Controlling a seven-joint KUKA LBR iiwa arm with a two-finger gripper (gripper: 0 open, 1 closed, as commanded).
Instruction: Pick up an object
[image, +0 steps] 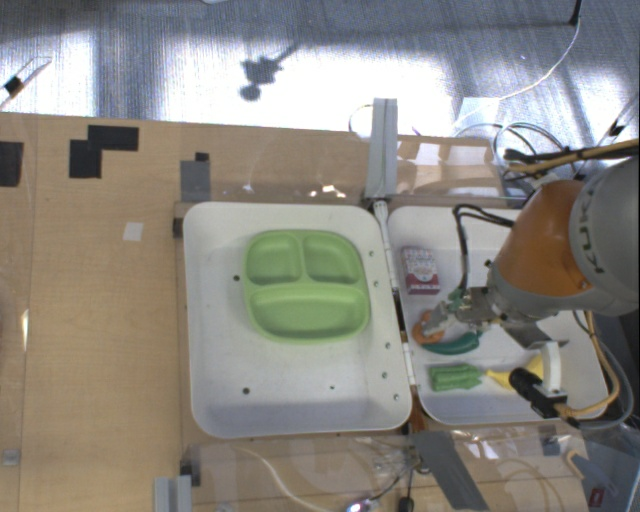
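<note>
The curved green object (462, 345) is seen in the right bin (480, 238), near the middle of its floor and just below the gripper (462, 308). An orange piece (430, 325) touches its left end.

A wooden bench (90, 330) is covered on its right half by the two white bins, which are set side by side. The grey arm (590, 235) with its orange band is reached in from the right and is held over the right bin, hiding much of that bin's right side. The left bin (300, 395) is taken up at its centre by a green divided plate (305, 285) with three compartments, laid flat.

In the right bin, a green-handled tool (458, 377) with a yellow tip is laid lengthwise near the front wall, just below the curved green object and apart from it. A small red and white packet (421, 270) is placed near the bin's left wall, above the orange piece.

The gripper is pointed towards the curved green object and the orange piece. Whether it is apart or together cannot be told, and no object is seen to be held by it.
</note>
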